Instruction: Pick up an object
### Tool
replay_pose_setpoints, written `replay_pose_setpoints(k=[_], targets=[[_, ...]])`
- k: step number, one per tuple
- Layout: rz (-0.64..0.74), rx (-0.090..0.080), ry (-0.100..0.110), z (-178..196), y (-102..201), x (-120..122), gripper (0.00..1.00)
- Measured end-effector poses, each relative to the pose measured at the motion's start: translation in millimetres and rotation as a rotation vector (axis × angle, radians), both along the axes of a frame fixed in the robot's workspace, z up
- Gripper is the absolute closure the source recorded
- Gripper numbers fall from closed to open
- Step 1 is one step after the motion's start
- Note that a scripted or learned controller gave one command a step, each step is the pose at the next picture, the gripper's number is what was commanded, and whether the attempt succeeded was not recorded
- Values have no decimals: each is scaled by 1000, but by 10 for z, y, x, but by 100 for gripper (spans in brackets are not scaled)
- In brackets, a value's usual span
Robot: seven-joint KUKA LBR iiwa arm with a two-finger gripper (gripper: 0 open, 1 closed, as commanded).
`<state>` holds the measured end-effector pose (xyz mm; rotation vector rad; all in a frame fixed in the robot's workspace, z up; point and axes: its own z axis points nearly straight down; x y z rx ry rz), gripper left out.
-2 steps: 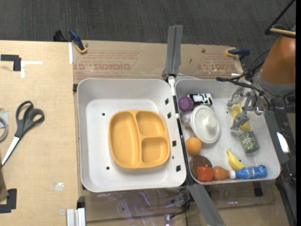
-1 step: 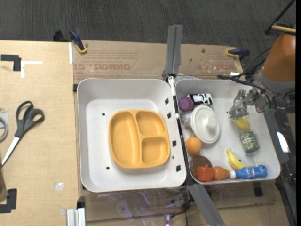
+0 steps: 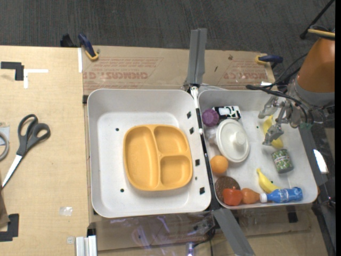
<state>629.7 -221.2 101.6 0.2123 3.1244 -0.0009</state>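
So the gripper [image 3: 277,122] was hanging over the upper right part of the right bin [image 3: 308,159], coming in from the right side, and honestly I couldn't tell whether its tips were apart or together, too much metal clutter up there. There was a small yellow thing [image 3: 272,135] right at or under the tips, but I couldn't tell if it was actually pinched or just lying in the bin.

Just below the claw sat a green can [image 3: 282,160], lying roughly up-down in the view, slightly tilted. Further below and a touch left was a banana [image 3: 265,181], long axis running diagonally from upper left to lower right. Below that, a blue-and-white bottle [image 3: 282,195] lay on its side near the bin's bottom wall, long axis left-right, white cap end pointing left.

Left of the claw was a white lidded bowl [image 3: 233,140], with a purple ball [image 3: 211,117] and a black-and-white box [image 3: 228,111] further left near the top wall. Down-left were an orange [image 3: 219,165], a brown round thing [image 3: 227,184] and a red tomato-ish piece [image 3: 232,196].

Open room: a bare strip of bin floor between the bowl and the claw, and the right wall sat close on the claw's right. Way left, the left bin [image 3: 101,159] held a yellow divided tray [image 3: 158,157].
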Motion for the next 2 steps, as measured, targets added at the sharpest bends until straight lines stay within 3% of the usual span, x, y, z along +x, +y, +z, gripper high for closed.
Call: replay_pose_setpoints(k=[1,2], targets=[[1,-1,-4,89,-1,15,100],[1,-1,-4,88,-1,14,0]])
